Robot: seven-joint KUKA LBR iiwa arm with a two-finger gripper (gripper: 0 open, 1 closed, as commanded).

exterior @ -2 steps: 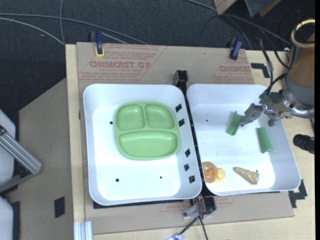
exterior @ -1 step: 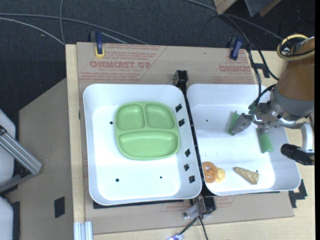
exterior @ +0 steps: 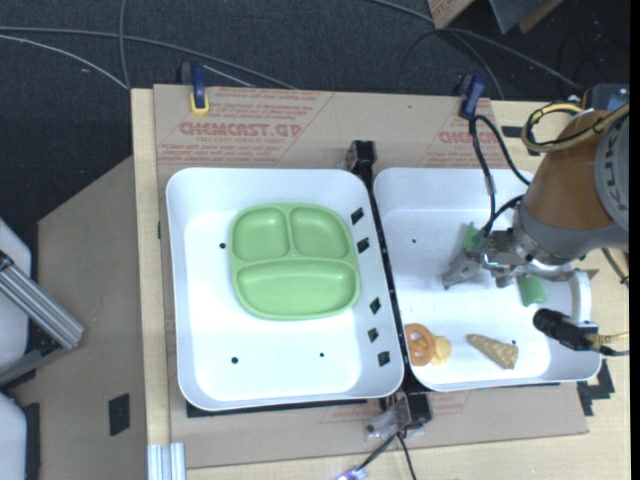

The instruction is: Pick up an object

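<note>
The arm reaches in over the right bin with its tool low near the bin's floor, towards the middle. The step in hand looks like the approach or the start of a grasp, not yet a lift. Whether the tool is apart or together I cannot tell, since the metal tips blur into one grey shape.

A green item sits right at the upper side of the tool, and another green piece shows just below the wrist. Either may be partly under the arm, so their shapes are hard to read, and I cannot tell whether either is gripped or merely beside the tool.

Nearer the front wall of the same bin lie a pretzel and a tan cone-shaped wedge, apart from each other and well clear of the tool. The left bin carries a green divided plate.

The next move, as I judge it, calls for settling squarely over one item, closing firmly, then rising straight up without dragging against the bin wall
</note>
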